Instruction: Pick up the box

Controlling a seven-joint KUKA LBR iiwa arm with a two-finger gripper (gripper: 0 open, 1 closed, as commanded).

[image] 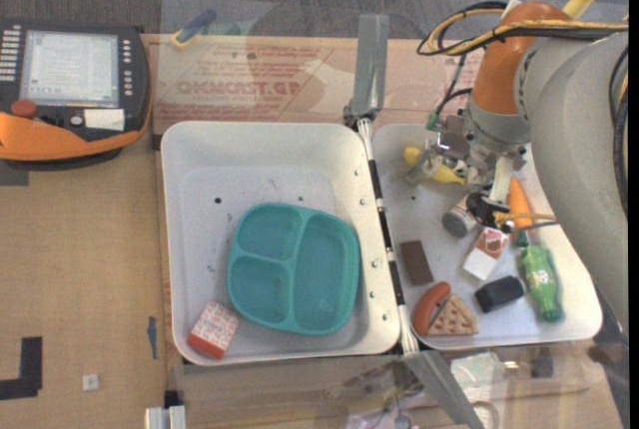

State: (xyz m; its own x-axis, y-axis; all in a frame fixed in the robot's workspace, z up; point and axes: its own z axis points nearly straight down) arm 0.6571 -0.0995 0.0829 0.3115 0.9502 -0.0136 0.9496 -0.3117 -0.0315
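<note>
Two white bins lie below me: the small red-and-white cardboard box (213, 329) sits in the left bin's near corner, far left of my jaws (477, 180), whose opening I cannot tell.

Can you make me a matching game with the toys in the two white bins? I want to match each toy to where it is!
Things:
1. teal divided plastic plate
2. small red and white box
3. green plastic bottle
4. yellow toy banana

Places:
A. near right corner of right bin
B. middle of left bin
C. far end of right bin, by the gripper
D. near left corner of left bin

Pairs: 1-B, 2-D, 3-A, 4-C
</note>
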